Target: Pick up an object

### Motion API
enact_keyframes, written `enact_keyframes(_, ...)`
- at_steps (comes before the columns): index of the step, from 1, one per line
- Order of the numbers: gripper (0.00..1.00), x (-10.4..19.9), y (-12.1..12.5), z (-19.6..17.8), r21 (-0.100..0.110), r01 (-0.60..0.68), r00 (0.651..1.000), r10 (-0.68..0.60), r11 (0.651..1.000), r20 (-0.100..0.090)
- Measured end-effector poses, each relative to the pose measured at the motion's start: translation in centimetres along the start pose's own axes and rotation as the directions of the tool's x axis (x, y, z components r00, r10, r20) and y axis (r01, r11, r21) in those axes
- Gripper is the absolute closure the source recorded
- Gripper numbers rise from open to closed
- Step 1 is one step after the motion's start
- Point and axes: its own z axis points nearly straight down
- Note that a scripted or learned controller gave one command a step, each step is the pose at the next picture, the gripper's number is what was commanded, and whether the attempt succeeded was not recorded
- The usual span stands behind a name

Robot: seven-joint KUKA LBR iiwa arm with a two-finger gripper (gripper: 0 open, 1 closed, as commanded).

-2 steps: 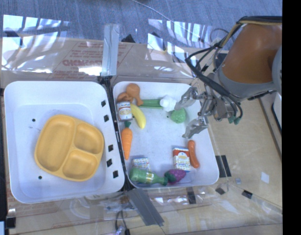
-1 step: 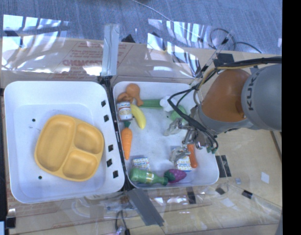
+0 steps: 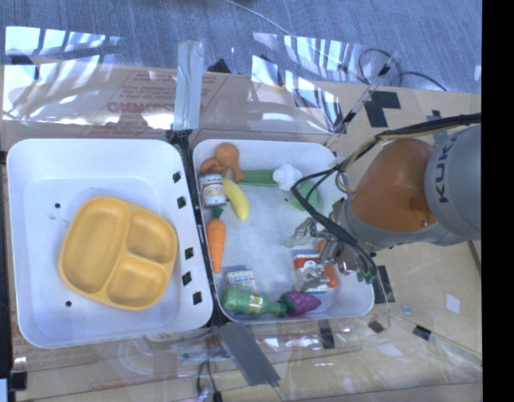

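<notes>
The left shallow white bin [image 3: 39, 249] held one thing, a yellow plastic tray [image 3: 116, 251] with three compartments. The right shallow white bin [image 3: 265, 149] held toy food. Along its wall nearest the tray lay a small labelled can [image 3: 213, 191], a yellow banana [image 3: 235, 199], an orange plastic carrot [image 3: 216, 243] with its long axis running top to bottom, a small printed carton [image 3: 239, 280] and a green bottle [image 3: 250, 303]. A purple toy [image 3: 301, 302] lay just beside the bottle. The grey two-finger gripper [image 3: 317, 258] hung low over the bin's far side; whether it was wide or narrow could not be told. The purple toy probably lay nearest, just below it.
</notes>
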Motion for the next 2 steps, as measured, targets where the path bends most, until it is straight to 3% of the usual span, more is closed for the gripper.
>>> enact_keyframes(1, 0.0, 1.0, 2.2, -0.3, 0.005, 0.027, 0.999, -0.027, 1.0, 0.018)
enact_keyframes(2, 0.0, -8.1, 6.2, 0.6, -0.007, 0.036, 0.999, -0.036, 0.999, -0.019)
